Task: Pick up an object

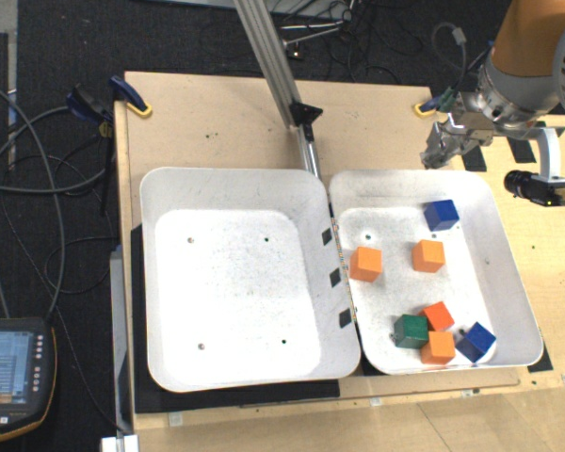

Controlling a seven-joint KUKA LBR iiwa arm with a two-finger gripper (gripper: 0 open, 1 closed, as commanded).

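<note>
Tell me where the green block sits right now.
The green block lies in the right bin, near its front edge, touching an orange block on its right and left of a blue block.

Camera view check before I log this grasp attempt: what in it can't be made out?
- End effector: too small and blurred above the right bin's far rim to read its finger state.
- Arm: cut off by the top and right edges.
- Green block: its right side is hidden by the touching orange blocks.
- Tablet: cut by the left edge, screen text too small.
</note>
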